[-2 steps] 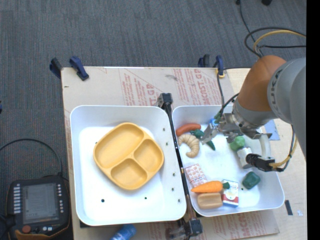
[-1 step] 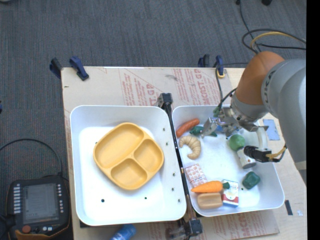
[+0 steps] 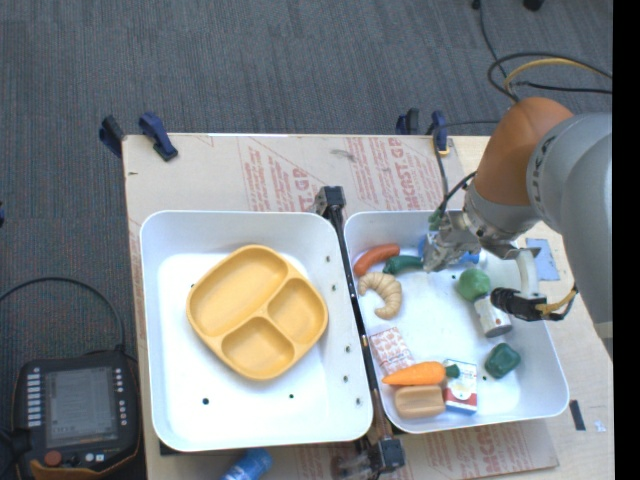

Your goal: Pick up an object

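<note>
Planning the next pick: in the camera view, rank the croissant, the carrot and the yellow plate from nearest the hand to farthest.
Hand at the right bin's top.
1. Croissant, just left and below.
2. Carrot, near that bin's bottom edge.
3. Yellow plate, in the left bin.

Two white bins (image 3: 160, 268) are shown on a pale brown surface (image 3: 230, 168) printed with red lettering. A yellow divided plate (image 3: 258, 311) is seen in the left bin. In the right bin (image 3: 555, 388), an orange carrot (image 3: 413, 374), a tan croissant (image 3: 384, 292), a red-orange sausage (image 3: 375, 257), a green ball (image 3: 474, 283), a dark green piece (image 3: 502, 360) and a red-and-white patterned packet (image 3: 390, 349) are shown. The arm (image 3: 560, 178) is coloured grey with an orange band. Blue clamps (image 3: 157, 134) are fixed at the surface's edge, above grey carpet (image 3: 250, 48).
</note>
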